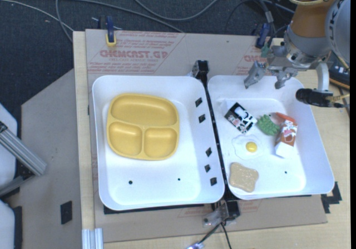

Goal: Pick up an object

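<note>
Above the right bin's (311,131) far rim, the gripper (268,79) hangs spread, empty; it should descend squarely over the fried egg (248,146).

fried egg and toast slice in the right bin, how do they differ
The fried egg is white with a yellow yolk and a wavy outline; the toast slice is plain tan and squarish. The egg lies nearer the bin's middle, the toast nearer the front rim of the right bin, just below the egg. Both lie flat and apart from the claw.
</note>
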You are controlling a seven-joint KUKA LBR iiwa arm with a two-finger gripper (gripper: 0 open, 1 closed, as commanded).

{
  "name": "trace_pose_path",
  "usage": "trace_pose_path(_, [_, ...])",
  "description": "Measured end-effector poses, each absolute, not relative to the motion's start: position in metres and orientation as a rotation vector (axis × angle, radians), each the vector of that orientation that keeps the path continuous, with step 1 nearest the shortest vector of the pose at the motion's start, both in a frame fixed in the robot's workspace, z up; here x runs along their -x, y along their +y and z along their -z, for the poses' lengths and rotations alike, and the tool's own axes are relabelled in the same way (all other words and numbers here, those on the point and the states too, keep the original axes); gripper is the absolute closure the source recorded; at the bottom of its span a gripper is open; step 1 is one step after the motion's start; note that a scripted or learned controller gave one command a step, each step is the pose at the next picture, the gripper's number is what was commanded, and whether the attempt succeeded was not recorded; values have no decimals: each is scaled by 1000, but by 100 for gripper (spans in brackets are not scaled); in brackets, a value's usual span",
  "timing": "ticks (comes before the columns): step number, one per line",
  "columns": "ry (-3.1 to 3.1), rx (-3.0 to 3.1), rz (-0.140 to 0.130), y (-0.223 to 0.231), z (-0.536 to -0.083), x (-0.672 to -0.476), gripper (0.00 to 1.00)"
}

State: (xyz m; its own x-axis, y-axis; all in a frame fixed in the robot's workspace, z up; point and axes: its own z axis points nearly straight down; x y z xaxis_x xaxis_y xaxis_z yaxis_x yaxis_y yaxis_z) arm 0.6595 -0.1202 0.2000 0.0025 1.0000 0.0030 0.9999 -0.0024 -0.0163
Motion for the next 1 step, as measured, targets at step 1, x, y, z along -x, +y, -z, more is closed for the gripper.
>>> trace_pose_path(1, [-2221,2220,0,-120,-210,-663,0])
